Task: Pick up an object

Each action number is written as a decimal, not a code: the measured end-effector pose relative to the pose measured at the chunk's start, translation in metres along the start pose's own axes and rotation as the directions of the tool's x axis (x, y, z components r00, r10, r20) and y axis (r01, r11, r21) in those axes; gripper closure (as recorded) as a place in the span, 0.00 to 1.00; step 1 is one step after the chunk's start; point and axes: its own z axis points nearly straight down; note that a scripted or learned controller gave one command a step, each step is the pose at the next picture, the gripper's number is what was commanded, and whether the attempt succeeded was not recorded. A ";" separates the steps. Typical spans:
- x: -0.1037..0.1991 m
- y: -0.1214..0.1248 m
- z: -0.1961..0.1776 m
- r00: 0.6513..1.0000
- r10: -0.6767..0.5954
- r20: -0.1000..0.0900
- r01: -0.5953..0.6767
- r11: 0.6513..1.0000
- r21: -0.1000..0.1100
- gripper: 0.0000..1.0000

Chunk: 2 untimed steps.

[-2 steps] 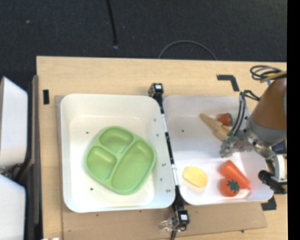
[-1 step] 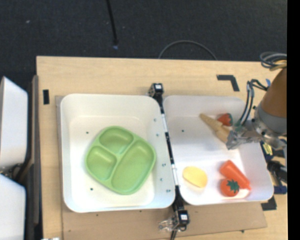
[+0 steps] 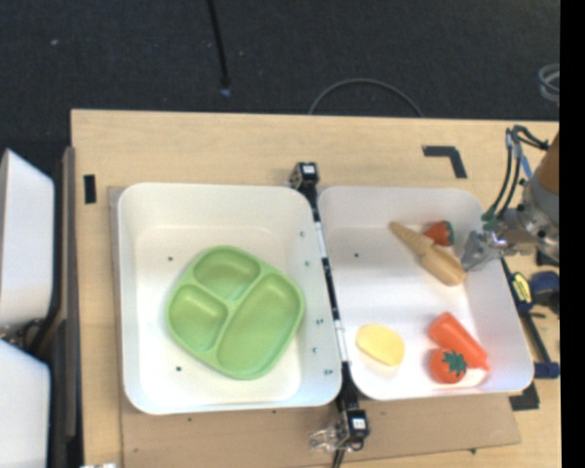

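Bench: a pale wooden top bearing two shallow white bins side by side, seen from above at a slant.
Left bin (image 3: 141, 222): holds a green divided plate (image 3: 235, 311), lying flat near its middle.
Right bin (image 3: 370, 213): holds a wooden pin (image 3: 427, 253) lying slantwise, a small red piece (image 3: 438, 231) touching its upper side, a yellow piece (image 3: 380, 344) near the front, a carrot (image 3: 457, 338) and a tomato (image 3: 448, 366) close together at the front right.
Arm: reaches in from the right edge, low over the right bin's far right side.
Gripper (image 3: 475, 249): just beside the pin's thick end; whether it is spread or pressed together, I cannot tell, and nothing is seen in its grasp.
Likely step: closing in on the pin.
Doing it well: centre across the pin's width, not its length, clear of the red piece and the bin wall.
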 end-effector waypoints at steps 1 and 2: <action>-0.001 0.001 -0.020 1.000 -0.001 -0.002 0.001 1.000 0.005 1.00; 0.045 -0.010 -0.018 1.000 -0.001 -0.002 0.001 1.000 0.007 1.00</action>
